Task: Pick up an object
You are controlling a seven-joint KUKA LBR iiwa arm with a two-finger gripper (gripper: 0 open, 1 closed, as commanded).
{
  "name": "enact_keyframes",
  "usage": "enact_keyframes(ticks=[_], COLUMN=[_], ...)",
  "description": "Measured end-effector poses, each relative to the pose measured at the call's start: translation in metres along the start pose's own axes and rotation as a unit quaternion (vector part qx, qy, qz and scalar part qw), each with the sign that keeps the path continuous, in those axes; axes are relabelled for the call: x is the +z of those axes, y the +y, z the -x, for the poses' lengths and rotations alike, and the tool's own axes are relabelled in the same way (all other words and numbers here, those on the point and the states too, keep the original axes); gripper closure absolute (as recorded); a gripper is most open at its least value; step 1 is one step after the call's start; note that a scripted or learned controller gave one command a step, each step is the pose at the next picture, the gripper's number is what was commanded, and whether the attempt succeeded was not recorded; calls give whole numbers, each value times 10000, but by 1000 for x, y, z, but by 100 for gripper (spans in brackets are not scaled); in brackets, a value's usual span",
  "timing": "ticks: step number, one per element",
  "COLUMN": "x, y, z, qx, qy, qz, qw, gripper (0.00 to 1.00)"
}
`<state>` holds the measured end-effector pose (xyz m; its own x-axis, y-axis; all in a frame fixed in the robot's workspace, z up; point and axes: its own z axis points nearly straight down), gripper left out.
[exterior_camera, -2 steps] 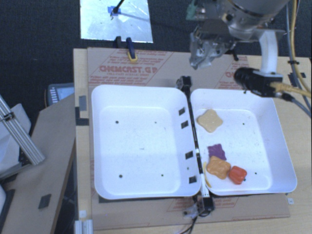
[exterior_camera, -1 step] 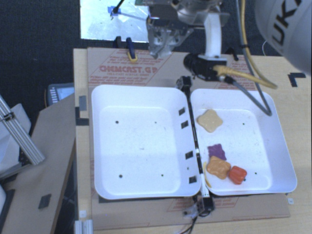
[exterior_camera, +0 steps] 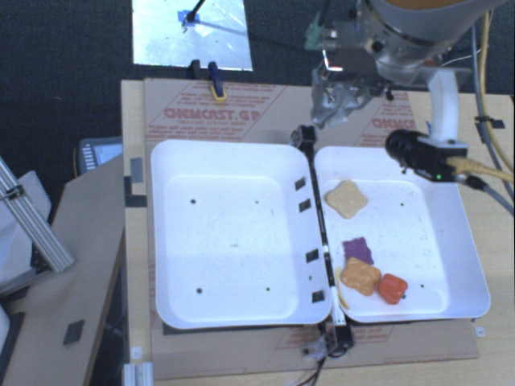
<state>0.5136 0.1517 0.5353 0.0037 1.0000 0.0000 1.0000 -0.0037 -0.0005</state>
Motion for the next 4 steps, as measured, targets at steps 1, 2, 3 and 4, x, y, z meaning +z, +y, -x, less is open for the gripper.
enact_keyframes(ticks=[1, 2, 3, 4], x=[57, -3, -1, 96], y=[7, 64, 15, 2], z=[-57, -80, 20, -39], qx=[-61, -45, 20, -63], qy=[-1, 15, -2, -6], qz=[-16, 53, 14, -34], qw=[10000, 10000, 10000, 10000], gripper=[100, 100, 100, 100])
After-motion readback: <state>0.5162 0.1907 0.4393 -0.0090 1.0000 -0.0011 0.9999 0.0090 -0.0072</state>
